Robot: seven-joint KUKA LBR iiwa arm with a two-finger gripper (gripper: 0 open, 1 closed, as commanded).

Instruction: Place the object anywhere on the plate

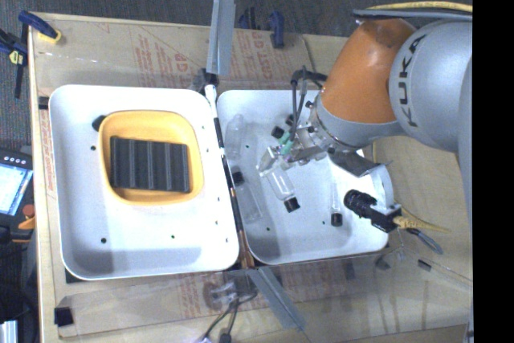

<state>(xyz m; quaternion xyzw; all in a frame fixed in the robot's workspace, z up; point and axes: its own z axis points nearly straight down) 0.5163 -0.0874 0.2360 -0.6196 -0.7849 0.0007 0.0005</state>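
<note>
— Where is the thing that belongs on the plate?

— In the right white bin (313,243). A clear plastic piece (279,184), see-through and rather long, lies flat on the bin floor near the middle. It is so transparent that only its glinting edges stand out against the white.

— And the gripper (283,157)?

— It hangs over that same bin, just above the clear plastic piece in the view, at the end of the grey arm (426,84) with its orange band (365,76). Whether the gripper is spread or pressed together cannot be told from this slant, nor whether it touches the piece.

— What else lies close by?

— A small black block (291,204) sits just beside the lower end of the clear plastic piece. A second small black bit (237,177) lies near the bin's left wall.

— And the plate?

— The rounded yellow plate (152,120) rests in the left white bin (80,241), towards its far side. A dark grey ridged panel (151,165) covers its centre. The plate lies well apart from the clear plastic piece, with the two bin walls between them
</note>
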